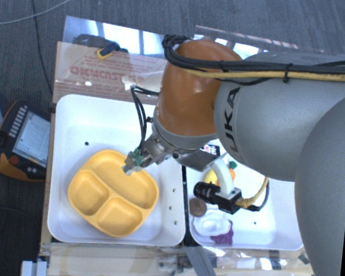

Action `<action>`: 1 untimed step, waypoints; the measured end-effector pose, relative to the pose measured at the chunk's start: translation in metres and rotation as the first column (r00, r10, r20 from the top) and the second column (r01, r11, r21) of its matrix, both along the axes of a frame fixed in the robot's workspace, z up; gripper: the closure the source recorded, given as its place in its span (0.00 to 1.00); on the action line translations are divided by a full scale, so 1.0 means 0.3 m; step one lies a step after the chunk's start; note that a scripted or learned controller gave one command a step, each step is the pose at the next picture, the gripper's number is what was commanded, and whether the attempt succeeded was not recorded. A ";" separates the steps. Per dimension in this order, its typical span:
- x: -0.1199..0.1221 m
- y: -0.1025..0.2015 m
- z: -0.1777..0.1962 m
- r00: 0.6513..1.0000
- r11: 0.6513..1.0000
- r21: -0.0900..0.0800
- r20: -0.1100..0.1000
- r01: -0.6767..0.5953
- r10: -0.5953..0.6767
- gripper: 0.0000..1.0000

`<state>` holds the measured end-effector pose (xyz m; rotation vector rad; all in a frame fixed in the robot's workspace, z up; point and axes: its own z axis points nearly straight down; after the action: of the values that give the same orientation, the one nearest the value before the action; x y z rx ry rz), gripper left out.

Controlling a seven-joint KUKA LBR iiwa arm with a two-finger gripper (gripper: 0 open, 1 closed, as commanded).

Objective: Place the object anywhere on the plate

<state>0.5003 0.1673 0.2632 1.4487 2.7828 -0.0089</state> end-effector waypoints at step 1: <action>-0.055 -0.220 -0.265 0.952 0.952 0.006 -0.003 -0.305 0.305 1.00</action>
<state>0.4838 0.1013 0.1837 1.0035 2.9778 -0.0032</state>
